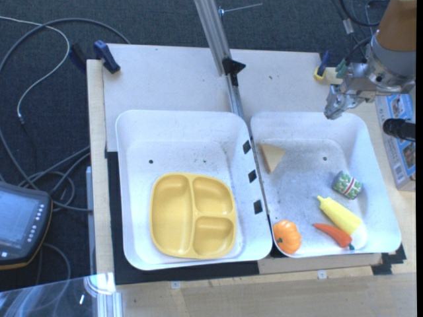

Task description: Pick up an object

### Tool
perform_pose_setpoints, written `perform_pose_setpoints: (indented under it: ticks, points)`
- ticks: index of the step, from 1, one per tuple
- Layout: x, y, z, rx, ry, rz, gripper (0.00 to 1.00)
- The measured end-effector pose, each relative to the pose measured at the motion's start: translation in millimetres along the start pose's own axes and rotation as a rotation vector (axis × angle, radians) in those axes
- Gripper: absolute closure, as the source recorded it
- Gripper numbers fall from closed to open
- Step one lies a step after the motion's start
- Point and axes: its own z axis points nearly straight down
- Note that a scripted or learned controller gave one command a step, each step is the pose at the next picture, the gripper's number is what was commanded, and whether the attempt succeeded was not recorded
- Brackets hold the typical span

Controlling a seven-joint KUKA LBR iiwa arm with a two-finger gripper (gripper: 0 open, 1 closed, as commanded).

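Observation:
My gripper (333,108) hangs over the far right rim of the right bin (304,125), with nothing seen between its tips. In that bin lie a tan wedge (270,156) near the left wall, a small green and white can (347,185), a yellow squash-like toy (340,214), an orange carrot (332,234) and a small orange pumpkin (287,236) at the near left corner. All of these objects sit below and apart from the gripper.
The left bin (178,134) holds a yellow divided plate (193,214). A metal pole (213,18) slants down to the divider between the bins. Blue clamps (106,56) sit at the bench's far corners. A tablet (20,223) and cables lie on the floor at left.

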Motion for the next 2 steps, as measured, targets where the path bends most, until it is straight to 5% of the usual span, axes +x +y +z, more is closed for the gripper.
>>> perform_pose_setpoints:
  ticks: [2]
  points:
    - [102.4, 7.4, -3.7, 0.002, 0.001, 0.000, 1.00]
